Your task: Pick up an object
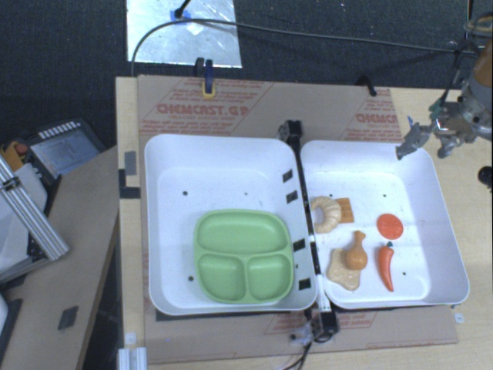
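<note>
The brown cardboard sheet (231,102) under the two bins carries red print. On its far left part, just beyond the left bin, the print reads roughly "CHEMCAST", followed by two or three characters too blurred to make out. The same red print repeats at a slant on the far right part and along the near edge, too small to read.
</note>
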Controlling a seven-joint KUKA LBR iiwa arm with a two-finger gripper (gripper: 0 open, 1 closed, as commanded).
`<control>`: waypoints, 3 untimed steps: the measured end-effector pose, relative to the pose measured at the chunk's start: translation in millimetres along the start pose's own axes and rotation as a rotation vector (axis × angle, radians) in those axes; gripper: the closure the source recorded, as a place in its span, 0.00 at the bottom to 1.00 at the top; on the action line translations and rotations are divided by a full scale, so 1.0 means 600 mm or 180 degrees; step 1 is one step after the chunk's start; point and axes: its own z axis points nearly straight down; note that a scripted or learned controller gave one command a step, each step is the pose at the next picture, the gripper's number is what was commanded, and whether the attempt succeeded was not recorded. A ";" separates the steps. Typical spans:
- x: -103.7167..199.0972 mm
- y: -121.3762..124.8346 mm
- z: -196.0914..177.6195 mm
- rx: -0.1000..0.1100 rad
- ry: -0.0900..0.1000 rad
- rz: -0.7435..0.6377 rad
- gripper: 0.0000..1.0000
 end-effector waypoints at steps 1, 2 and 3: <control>0.001 0.004 -0.012 -0.0035 -0.0008 -0.0009 0.00; -0.011 -0.008 0.077 -0.0022 -0.0007 0.0000 0.00; -0.020 -0.009 0.149 -0.0028 -0.0008 -0.0002 0.00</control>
